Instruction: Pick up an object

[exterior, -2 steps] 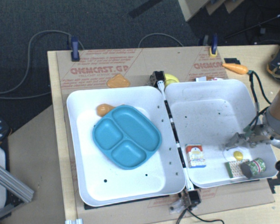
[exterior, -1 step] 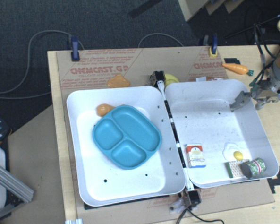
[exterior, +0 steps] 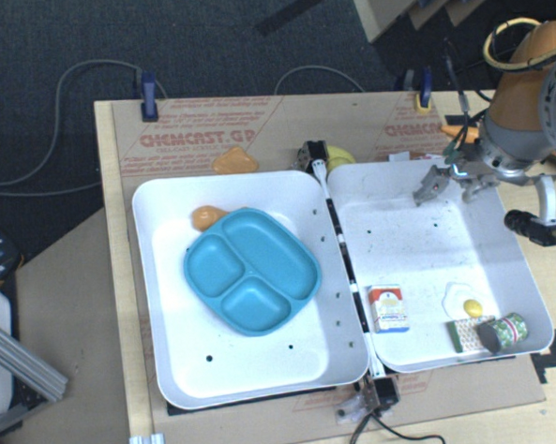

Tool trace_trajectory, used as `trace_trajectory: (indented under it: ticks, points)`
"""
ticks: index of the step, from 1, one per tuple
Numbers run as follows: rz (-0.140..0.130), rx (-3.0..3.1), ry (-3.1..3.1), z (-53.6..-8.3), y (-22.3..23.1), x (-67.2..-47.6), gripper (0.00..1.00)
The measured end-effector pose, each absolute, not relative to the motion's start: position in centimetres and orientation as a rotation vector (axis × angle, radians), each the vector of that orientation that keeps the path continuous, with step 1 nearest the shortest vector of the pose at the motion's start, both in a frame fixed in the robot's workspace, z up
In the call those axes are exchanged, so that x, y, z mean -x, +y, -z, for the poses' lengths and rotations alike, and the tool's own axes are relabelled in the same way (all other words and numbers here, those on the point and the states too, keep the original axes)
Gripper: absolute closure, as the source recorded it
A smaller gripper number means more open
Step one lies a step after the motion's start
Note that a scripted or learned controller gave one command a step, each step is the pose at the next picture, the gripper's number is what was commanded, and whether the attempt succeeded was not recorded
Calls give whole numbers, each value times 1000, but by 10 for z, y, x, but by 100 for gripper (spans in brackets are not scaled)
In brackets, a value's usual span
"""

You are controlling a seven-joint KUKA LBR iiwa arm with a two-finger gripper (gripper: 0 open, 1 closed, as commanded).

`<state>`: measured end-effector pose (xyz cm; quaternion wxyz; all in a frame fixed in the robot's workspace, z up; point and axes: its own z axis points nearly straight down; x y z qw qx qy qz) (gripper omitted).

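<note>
A pale wooden bench (exterior: pixel 121 273), its back part covered by brown printed cardboard (exterior: pixel 253 124), carries two shallow white bins side by side: the left bin (exterior: pixel 174 363) and right bin (exterior: pixel 399 209). Behind the bins, on the cardboard, lie an orange piece (exterior: pixel 234 160) and a yellow object (exterior: pixel 340 156). Two blue clamps (exterior: pixel 147 95) grip the back edge.

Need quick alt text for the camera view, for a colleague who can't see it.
The gripper hovers over the right bin's far edge, holding nothing. That bin holds a small red-and-white box, a toy fried egg and a can; the left bin holds a blue divided plate.
</note>
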<state>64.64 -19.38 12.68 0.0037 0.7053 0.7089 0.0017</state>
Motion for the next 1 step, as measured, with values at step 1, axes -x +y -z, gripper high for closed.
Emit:
trace_trajectory:
  ticks: [1]
  points:
    - [4,-2231,2220,-169,-190,-530,0]
